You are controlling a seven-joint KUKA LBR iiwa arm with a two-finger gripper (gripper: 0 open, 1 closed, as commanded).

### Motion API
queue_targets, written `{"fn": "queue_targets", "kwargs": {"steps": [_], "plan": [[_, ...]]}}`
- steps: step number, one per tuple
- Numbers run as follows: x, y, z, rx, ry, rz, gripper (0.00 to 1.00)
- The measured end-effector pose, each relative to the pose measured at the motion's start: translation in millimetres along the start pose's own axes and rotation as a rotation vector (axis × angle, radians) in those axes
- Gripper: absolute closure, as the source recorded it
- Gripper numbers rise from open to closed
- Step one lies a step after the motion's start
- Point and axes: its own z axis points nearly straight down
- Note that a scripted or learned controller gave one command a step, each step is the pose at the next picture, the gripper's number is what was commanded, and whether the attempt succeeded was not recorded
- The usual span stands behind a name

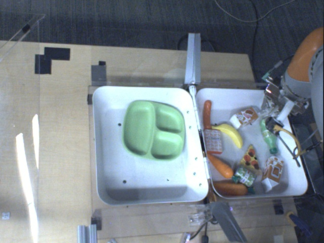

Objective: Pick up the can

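The can [213, 141] lies on its side in the right bin [300, 185], close to the divider. It has a pink-red label and touches the inner end of a yellow banana [231, 134]. My gripper [275, 108] hangs over the far right corner of that bin, well to the right of the can, just above the top of a green bottle [269, 137]. It is open with nothing between its fingers. The grey arm with its orange band [307, 54] comes in from the upper right.
Crowding the right bin are a red sausage [207, 112], a carrot [220, 166], a second sausage [231, 189], a green-labelled tin [245, 176], a snack packet [249, 156] and two small cartons [246, 116] [273, 170]. A green divided tray [154, 129] sits in the left bin [106, 186].
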Motion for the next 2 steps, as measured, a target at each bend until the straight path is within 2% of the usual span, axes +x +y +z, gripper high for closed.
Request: {"fn": "queue_targets", "kwargs": {"steps": [1, 2], "plan": [[1, 0, 0, -0.001, 0.000, -0.002, 0.00], [16, -31, 22, -0.049, 0.021, -0.053, 0.00]]}}
